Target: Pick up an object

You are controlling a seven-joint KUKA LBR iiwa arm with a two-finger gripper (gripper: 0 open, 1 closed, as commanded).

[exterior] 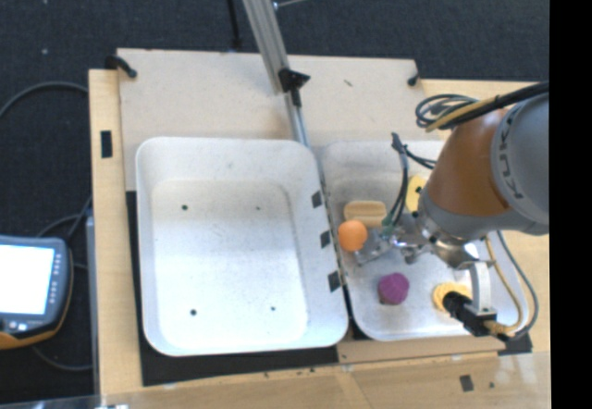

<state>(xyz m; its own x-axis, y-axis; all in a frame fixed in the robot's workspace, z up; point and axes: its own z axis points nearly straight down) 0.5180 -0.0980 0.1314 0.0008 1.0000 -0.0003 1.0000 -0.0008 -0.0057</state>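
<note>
The robot arm [504,167] is fat and round. Its top part is grey and smooth, and a wide orange band wraps around it lower down. Black cables [442,109] loop out beside the orange part. Thin wires [400,178] run down to the small, shiny metal gripper [381,245] at the end.

I see an orange ball [351,235] in the right bin, a tan block [364,211] just beyond it, a purple ball [393,288] nearer.
</note>
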